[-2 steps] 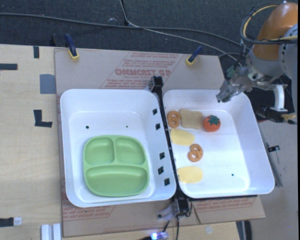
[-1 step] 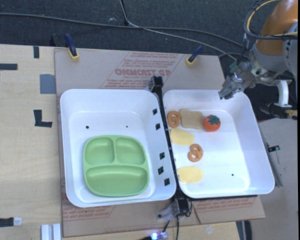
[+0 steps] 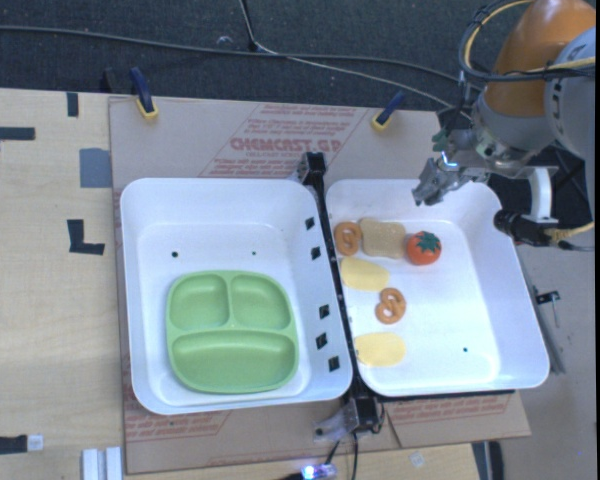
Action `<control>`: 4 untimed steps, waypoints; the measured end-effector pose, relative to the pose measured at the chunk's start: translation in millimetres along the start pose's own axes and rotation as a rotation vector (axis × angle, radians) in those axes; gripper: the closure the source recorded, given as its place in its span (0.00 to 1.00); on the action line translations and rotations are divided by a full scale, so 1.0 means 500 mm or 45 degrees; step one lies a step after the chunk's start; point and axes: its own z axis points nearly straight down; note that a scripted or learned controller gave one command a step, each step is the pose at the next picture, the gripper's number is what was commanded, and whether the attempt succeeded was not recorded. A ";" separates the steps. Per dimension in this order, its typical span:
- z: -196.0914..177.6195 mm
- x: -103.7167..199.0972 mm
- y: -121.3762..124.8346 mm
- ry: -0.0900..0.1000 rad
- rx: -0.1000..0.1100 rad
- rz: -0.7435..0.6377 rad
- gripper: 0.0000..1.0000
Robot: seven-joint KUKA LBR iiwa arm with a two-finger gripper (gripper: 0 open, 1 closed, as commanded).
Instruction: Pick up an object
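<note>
The right bin [image 3: 500, 298] holds several toy foods: a red tomato [image 3: 424, 248], a tan bread slice [image 3: 382, 238], a small orange ring [image 3: 348, 236], a pretzel [image 3: 390, 306] and two yellow flat pieces [image 3: 363, 273] [image 3: 380, 348]. My gripper [image 3: 432, 185] hangs over the bin's back edge, above and slightly right of the tomato, apart from all the items. Nothing shows between its fingers.
The left bin [image 3: 140, 218] holds a green divided plate [image 3: 232, 330]. A black divider [image 3: 325, 268] runs between the bins. Blue-and-yellow clamps [image 3: 142, 98] [image 3: 388, 116] pin the cardboard at the back. The arm's orange band [image 3: 540, 38] is at the upper right.
</note>
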 end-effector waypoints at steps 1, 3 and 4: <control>-0.020 0.112 -0.032 0.000 0.002 -0.001 1.00; -0.047 0.318 -0.089 0.001 0.002 -0.002 1.00; -0.050 0.429 -0.113 -0.001 0.003 -0.002 1.00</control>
